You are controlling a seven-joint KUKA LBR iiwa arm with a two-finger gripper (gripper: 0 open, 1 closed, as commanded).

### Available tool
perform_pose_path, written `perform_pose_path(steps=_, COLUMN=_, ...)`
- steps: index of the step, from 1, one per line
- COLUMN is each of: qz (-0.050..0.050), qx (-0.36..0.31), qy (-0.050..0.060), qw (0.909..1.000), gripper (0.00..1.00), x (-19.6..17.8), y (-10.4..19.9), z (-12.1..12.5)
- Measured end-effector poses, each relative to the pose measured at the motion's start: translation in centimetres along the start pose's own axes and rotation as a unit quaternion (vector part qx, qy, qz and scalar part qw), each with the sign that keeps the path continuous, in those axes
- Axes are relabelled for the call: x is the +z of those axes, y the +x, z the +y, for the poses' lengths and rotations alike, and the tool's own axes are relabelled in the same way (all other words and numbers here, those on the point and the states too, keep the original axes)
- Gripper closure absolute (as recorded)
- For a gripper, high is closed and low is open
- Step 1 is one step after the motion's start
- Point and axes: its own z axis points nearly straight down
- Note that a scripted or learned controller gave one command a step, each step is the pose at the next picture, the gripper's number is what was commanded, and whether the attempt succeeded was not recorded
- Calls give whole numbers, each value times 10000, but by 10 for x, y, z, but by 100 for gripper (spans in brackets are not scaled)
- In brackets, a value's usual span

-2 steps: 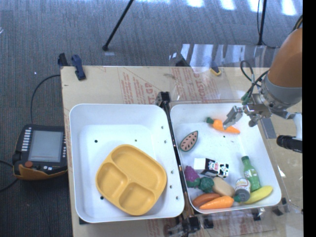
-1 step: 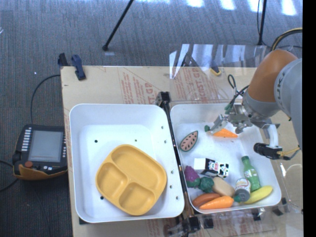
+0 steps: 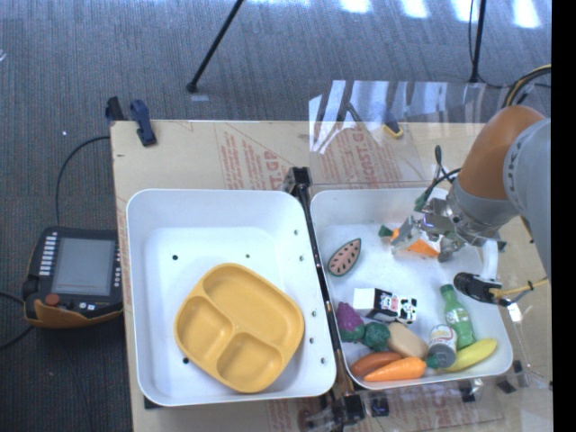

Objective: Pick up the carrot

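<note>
Nearest, against the front wall of the right bin, two orange-red tapered pieces lie side by side; a banana lies at the same wall towards the right corner, touching a small can; a green bottle lies just behind the can. Left of these sit a tan wedge, a broccoli and a purple bunch of grapes, packed close together; a black-and-white carton lies just behind them. In the left bin a yellow divided plate lies tilted across the floor.

Further back a watermelon slice lies alone near the wall between the bins; to its right is the carrot — an orange body with a green end pointing left — on the floor of the right bin, well apart from the crowd at the front. The gripper is right over it and hides its middle; whether the claw is released or clenched on it cannot be told. The arm comes in over the bin's right rim.

Beyond the bins lies the brown bench top with a blue clamp at its far left corner; a teach pendant sits on the carpet to the left — a tripod leg stands at the back.
</note>
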Motion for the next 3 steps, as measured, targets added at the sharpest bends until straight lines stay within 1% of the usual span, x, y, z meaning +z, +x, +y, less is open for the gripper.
perform_pose_path(steps=1, qz=10, qx=-9, qy=16, qw=10000, gripper=100, x=-10, y=1, z=0)
perform_pose_path(steps=2, qz=-3, qx=-3115, qy=-6, qw=9502, gripper=100, x=1, y=52, z=-53)
perform_pose_path(steps=3, qz=-21, qx=-3151, qy=-84, qw=9490, gripper=100, x=-118, y=105, z=-59)
